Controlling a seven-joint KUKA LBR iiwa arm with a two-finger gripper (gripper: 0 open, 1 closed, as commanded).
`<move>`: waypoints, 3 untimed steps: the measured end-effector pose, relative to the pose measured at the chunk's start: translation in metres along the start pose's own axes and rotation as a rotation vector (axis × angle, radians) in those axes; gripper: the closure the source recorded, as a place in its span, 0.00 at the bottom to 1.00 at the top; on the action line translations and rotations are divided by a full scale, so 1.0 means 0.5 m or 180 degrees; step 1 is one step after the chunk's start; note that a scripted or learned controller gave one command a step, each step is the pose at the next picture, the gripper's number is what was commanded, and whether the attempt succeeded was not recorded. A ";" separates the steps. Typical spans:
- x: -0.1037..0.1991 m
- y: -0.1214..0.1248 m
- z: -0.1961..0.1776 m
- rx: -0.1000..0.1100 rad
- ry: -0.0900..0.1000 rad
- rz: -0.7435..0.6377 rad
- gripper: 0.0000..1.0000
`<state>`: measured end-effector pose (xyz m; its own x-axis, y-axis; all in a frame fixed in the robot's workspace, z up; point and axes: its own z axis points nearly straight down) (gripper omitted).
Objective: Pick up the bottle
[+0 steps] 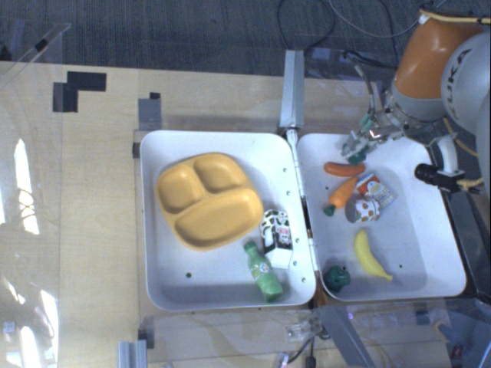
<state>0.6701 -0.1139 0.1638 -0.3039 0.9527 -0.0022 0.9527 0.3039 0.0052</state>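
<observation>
Green plastic bottle (263,271): lying tilted in left white bin (153,205), beside yellow divided tray (207,200); free for grasp.
Gripper (359,146): over right bin's far edge; fingers state undeterminable.

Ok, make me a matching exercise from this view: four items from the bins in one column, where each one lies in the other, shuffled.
Items:
1. green bottle
2. yellow divided plate
3. banana
4. gripper

Places:
A. far edge of the right bin, above the sausage
B. near edge of the left bin, beside the milk carton
C. middle of the left bin
D. near part of the right bin, nearer than the can

Pairs: 1-B, 2-C, 3-D, 4-A
</observation>
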 end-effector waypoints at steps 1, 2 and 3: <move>0.065 0.023 -0.227 -0.0013 -0.0005 0.0275 1.00; 0.190 0.060 -0.042 0.0005 0.0004 0.0432 1.00; 0.280 -0.077 -0.045 0.0002 0.0004 0.0394 1.00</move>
